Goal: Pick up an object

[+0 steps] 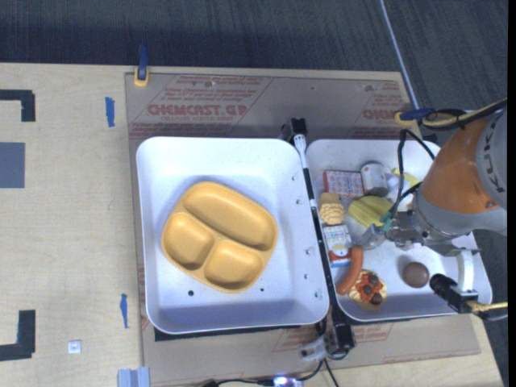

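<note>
2 white bins sit side by side on a brown board laid over the pale wooden bench (64, 240). The left bin (153, 168) carries a yellow tray (219, 234) with 3 compartments — 1 long one on the far side and 2 smaller ones on the near side.

The right bin (476, 285) holds a scatter of small things. Along its left wall, from far to near, lie a red-and-white card packet (343, 183), a pale corn-like piece (330, 211), a small printed packet (336, 236), an orange-red hot dog (352, 269) and a red-orange patterned toy (369, 289) at the near edge. A small round white-and-grey item (372, 172) rests toward the far side, and a yellow-green object (369, 210) lies just right of the corn-like piece. A brown ball (416, 274) sits apart, toward the near right.

The arm (459, 180) comes in from the right with its orange band over the right bin. The gripper (389, 226) is low in that bin, just beside the yellow-green object and close to some clear, shiny material; whether it grasps anything there cannot be told.
</note>
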Controlling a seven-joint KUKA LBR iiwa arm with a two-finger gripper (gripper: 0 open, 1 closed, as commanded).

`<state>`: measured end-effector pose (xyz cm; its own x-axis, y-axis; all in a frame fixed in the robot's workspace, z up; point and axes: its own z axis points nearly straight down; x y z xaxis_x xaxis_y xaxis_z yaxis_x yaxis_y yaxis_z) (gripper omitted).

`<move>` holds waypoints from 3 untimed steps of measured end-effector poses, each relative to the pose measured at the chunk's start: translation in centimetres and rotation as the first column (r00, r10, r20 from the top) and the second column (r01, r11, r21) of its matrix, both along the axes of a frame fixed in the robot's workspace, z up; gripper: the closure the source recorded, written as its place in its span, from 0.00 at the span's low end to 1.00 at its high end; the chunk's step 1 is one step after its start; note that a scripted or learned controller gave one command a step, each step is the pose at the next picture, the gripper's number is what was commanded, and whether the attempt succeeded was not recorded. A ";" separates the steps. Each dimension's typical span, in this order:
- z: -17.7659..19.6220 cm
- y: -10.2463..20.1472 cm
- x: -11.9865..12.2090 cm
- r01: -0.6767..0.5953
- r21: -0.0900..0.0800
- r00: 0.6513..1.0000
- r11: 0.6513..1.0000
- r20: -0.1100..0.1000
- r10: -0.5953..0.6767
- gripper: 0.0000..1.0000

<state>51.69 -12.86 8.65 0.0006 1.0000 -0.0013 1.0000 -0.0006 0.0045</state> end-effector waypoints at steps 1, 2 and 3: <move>1.1 0.0 0.1 0.000 -0.001 1.000 1.000 0.003 0.000 1.00; 1.1 0.0 0.1 0.000 -0.001 1.000 1.000 0.003 0.000 0.00; 0.1 2.4 -3.3 0.003 -0.006 1.000 1.000 0.014 -0.003 0.00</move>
